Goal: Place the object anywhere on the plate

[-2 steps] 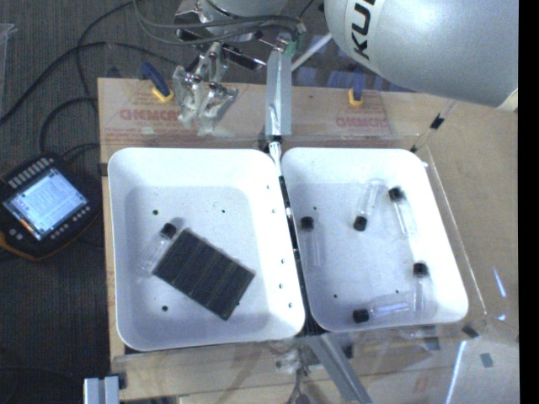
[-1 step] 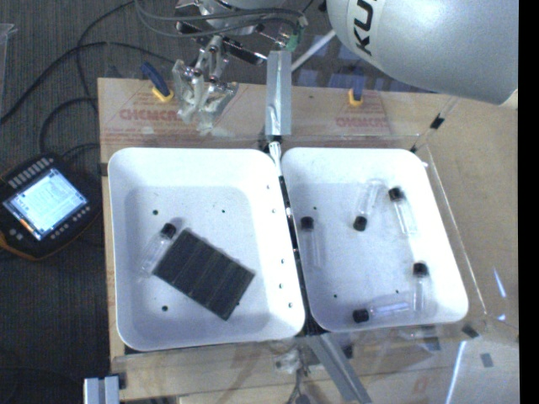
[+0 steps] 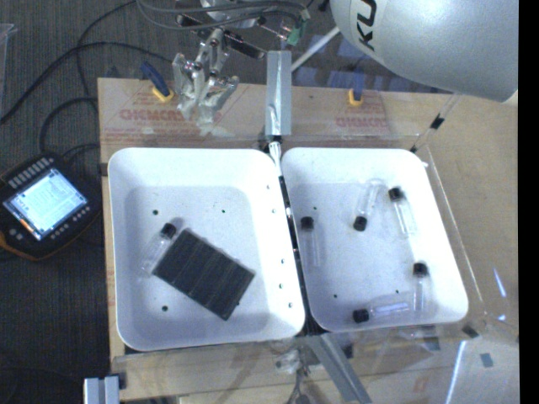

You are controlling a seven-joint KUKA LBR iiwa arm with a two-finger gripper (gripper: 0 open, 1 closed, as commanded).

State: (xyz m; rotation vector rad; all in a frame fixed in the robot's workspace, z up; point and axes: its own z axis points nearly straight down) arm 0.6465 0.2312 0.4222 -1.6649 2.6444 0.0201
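Arm: cut off by the top and right edges; only part of its lettering readable. Gripper: blurred, finger state not discernible; its upper mount is cut off by the top edge. Clear vial in the left bin: body nearly transparent, lower end hidden under the dark plate. Vials in the right bin: glass bodies faint, black caps alone distinct; contents too small to tell. Handheld pendant: screen glare, text unreadable. Surface: printed lettering blurred.
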